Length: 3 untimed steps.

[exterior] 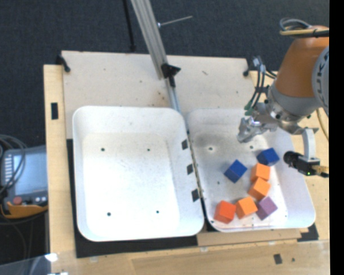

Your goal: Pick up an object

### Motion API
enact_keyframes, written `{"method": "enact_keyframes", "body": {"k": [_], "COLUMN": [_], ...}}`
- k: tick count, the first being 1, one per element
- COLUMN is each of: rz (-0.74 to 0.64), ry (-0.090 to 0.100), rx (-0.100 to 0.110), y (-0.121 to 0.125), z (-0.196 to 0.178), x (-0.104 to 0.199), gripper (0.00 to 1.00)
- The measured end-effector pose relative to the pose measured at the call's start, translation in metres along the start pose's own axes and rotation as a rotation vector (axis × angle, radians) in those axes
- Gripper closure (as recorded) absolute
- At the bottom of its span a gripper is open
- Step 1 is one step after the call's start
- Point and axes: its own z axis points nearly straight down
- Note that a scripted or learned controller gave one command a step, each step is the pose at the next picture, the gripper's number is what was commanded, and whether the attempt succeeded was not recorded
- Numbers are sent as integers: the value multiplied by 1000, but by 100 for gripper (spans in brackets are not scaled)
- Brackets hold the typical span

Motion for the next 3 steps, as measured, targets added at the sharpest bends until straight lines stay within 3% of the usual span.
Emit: {"method": "enact_keyframes", "body": {"k": [3], "rz": [1], "ry": [2], "rx": [1], "y": [-36], "z": [0], "x": [133], "gripper": [100]}}
